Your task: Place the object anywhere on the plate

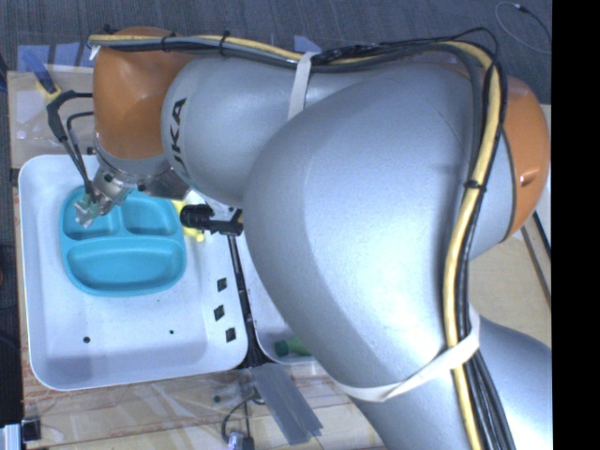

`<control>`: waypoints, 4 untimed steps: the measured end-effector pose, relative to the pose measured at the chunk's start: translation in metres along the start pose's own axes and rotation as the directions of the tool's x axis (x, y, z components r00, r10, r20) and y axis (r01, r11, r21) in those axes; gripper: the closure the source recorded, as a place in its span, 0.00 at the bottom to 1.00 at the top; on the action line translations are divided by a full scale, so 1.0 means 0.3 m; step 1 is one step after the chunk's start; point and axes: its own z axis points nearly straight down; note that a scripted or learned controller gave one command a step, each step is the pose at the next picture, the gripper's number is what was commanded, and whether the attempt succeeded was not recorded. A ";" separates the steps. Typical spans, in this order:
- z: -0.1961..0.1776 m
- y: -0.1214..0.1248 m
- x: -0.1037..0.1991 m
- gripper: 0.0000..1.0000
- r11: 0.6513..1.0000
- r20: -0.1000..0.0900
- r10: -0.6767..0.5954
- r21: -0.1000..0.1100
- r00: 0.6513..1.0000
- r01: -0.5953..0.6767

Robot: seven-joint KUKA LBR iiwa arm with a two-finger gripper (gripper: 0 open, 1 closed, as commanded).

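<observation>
A blue plate (122,251) with three compartments lies in the left white bin (56,345). My gripper (91,210) hangs over the plate's back-left compartment, its tip close to the plate. The wrist above it blocks the fingertips. A small yellow-green thing (194,230) peeks out beside the plate's right edge, under the arm. A bit of green object (291,348) shows at the front of the right bin, mostly hidden by the arm.
The big grey arm (375,214) covers almost all of the right bin and the back of the left bin. A black cable (66,125) loops beside the wrist. The front half of the left bin holds only the plate.
</observation>
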 end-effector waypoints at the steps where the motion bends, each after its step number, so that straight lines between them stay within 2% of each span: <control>1: -0.115 -0.079 0.085 1.00 0.984 -0.002 -0.177 0.003 0.984 0.177; 2: -0.362 -0.016 0.033 1.00 0.984 0.000 -0.179 -0.001 0.984 0.179; 3: -0.196 0.028 -0.017 1.00 0.983 -0.001 -0.182 0.004 0.983 0.182; 4: -0.147 0.037 -0.026 1.00 0.918 -0.002 -0.398 0.002 0.918 0.398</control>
